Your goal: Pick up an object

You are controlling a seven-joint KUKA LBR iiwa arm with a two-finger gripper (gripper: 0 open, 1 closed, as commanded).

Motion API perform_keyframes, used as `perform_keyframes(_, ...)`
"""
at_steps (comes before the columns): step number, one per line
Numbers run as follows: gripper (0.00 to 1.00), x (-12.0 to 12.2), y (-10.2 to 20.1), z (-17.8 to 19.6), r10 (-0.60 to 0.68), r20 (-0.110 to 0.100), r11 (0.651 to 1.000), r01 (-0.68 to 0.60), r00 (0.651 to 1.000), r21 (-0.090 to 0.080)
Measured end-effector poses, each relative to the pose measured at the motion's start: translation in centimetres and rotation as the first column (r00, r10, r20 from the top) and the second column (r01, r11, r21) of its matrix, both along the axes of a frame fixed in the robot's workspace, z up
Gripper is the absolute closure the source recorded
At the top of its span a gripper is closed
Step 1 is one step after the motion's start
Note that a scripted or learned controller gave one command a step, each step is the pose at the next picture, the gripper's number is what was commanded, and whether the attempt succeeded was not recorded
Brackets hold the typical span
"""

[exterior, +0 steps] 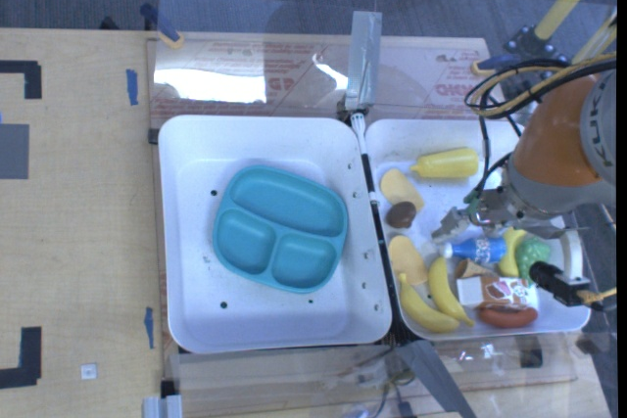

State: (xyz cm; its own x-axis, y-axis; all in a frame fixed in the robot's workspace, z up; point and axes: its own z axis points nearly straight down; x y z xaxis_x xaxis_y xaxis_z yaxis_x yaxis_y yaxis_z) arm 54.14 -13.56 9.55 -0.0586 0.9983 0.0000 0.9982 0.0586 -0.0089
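While red print on the clear panel [294, 64] stays unreadable, claw [458, 222] over right bin [392, 140], grip unclear.

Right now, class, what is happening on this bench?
A grey and orange robot arm reaches in from the right, its gripper low over the right bin, which is crowded with toy food: a yellow squash, bananas, a sausage. Nothing is visibly held yet. The left bin holds a teal divided plate.
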Motion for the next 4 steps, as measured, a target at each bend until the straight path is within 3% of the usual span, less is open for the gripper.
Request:
perform_keyframes(1,0.0,-5.9,3.5,-0.7,0.075,0.019,0.997,-0.075,0.997,-0.001)
perform_keyframes(2,1.0,-5.7,3.5,0.3,0.073,0.025,0.997,-0.073,0.997,-0.002)
perform_keyframes(3,1.0,-0.6,11.0,9.1,-0.057,0.013,0.998,0.057,0.998,0.003)
perform_keyframes(4,1.0,-4.2,6.1,14.8,-0.032,0.013,0.999,0.032,0.999,-0.001)
